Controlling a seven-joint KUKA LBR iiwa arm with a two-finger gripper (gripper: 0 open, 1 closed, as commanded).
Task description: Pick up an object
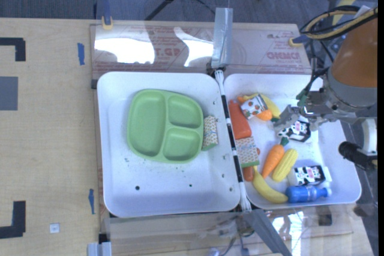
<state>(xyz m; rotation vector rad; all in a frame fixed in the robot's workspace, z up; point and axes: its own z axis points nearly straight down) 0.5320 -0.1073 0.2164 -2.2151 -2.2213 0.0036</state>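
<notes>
In the right-hand white bin (pixel 351 186), I am seeing the claw (pixel 298 119) hanging low over the upper middle of the pile, arm (pixel 354 69) reaching in from the right with its orange band above the wrist. I cannot tell whether the claw is released or clenched; the metal parts are blurring together. Just beneath it a small black-and-white patterned carton (pixel 298 130) is lying on the bin floor. Touching or apart, I cannot tell.

Around it: an orange plastic carrot (pixel 273 159) and a yellow corn cob (pixel 285 165) are lying side by side below the carton. A yellow banana (pixel 267 187) is curving along the bottom, beside a blue bottle (pixel 307 193) and a second black-and-white carton (pixel 309 175). A red-orange block (pixel 239 124) is sitting against the divider, with a colourful small packet (pixel 253 107) near the top.

In the left white bin (pixel 114 189) on the desk, a green sectioned plastic plate (pixel 163 125) is resting, a patterned sponge-like pad (pixel 210 132) touching its right edge.
</notes>
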